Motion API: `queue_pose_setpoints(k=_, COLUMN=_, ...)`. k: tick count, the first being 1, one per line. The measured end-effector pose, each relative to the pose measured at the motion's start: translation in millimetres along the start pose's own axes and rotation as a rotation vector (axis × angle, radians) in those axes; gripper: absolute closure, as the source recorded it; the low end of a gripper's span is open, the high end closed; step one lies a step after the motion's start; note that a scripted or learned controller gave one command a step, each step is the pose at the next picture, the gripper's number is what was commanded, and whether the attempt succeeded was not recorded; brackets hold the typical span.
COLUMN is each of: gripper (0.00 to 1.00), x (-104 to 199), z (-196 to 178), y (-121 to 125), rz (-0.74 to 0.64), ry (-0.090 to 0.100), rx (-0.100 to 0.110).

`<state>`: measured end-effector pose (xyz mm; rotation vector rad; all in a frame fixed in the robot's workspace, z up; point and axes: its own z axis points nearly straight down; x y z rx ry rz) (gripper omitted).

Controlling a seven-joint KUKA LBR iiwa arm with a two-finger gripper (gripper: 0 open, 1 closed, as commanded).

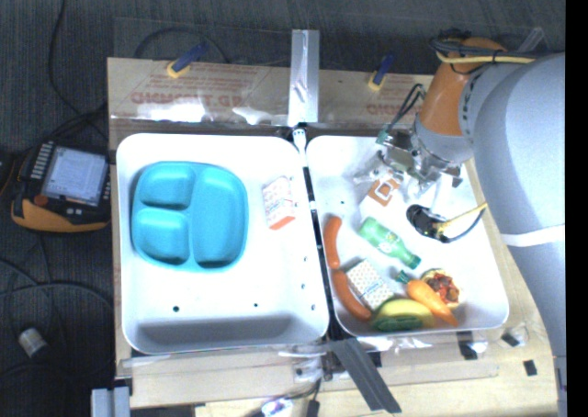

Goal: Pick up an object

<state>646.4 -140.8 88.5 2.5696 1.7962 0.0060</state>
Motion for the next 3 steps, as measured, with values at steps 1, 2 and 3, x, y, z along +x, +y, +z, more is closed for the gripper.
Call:
queue_pose_setpoints(k=1, gripper=1.0, x=-1, z=-10, y=1, rz=-0.001, ry=-0.004, rx=-0.001)
queue_pose_setpoints(k=2, gripper=1.0, x=-14, z=-146, y=2, rz=0.024, ry=-0.004, rx=0.009)
queue_pose_setpoints(k=3, gripper=1.0, x=24, z=-100, y=-10, rz=0.282, ry=-0.004, rx=0.013)
